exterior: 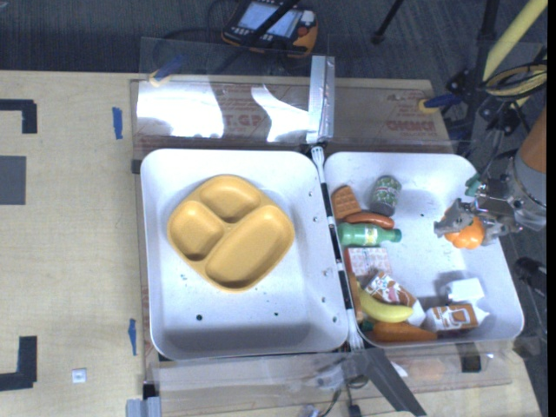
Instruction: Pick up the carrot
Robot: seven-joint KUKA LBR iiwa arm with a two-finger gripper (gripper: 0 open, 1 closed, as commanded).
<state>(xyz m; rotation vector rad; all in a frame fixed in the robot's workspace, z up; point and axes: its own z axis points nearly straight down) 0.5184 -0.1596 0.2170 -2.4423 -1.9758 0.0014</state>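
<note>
Hugging the right bin's (499,259) front wall: carrot (401,333).

Gripper (455,224) low over right bin (434,168), right side, with an orange object (467,236) at its fingertips; grasp not resolvable. Carrot (401,333) along the near wall, touching banana (382,307). Green bottle (369,234) near the divider. Left bin (165,320) holds a yellow sectioned plate (230,230).

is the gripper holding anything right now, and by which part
It cannot be told. The gripper sits right against an orange thing in the right bin, but whether that is pinched between its parts is unclear. The carrot lies untouched.
</note>
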